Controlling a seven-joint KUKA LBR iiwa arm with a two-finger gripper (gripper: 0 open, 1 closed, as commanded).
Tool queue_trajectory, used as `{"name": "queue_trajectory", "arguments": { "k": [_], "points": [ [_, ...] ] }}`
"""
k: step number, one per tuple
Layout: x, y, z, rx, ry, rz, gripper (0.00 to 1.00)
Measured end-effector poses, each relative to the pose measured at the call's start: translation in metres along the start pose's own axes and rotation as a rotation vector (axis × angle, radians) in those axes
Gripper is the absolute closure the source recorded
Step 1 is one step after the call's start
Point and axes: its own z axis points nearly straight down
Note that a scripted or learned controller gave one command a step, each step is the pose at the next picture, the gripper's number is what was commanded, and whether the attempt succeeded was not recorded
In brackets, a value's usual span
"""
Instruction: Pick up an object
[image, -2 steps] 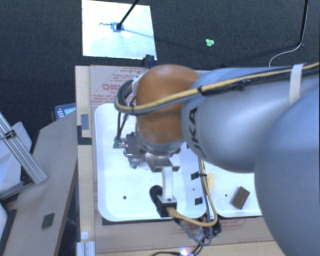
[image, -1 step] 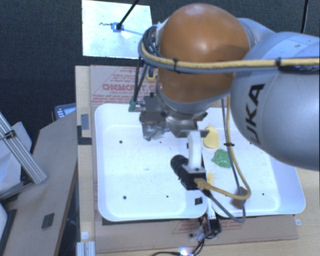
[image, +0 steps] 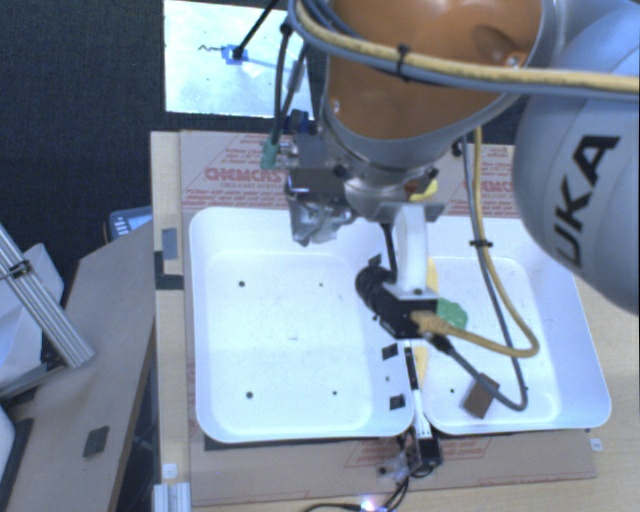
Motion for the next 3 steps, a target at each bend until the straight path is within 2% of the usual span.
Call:
{"name": "queue_trajectory", "arguments": {
  "k": [1, 2, 3],
  "points": [
    [-0.042, 0.055, -0.041, 0.002, -0.005, 0.010, 1.00],
    [-0.091, -0.005, 0.091, 0.024, -0.010, 0.009, 1.00],
    [-0.053, -0.005, 0.222, 0.023, -0.009, 0.001, 1.00]
  ]
}}
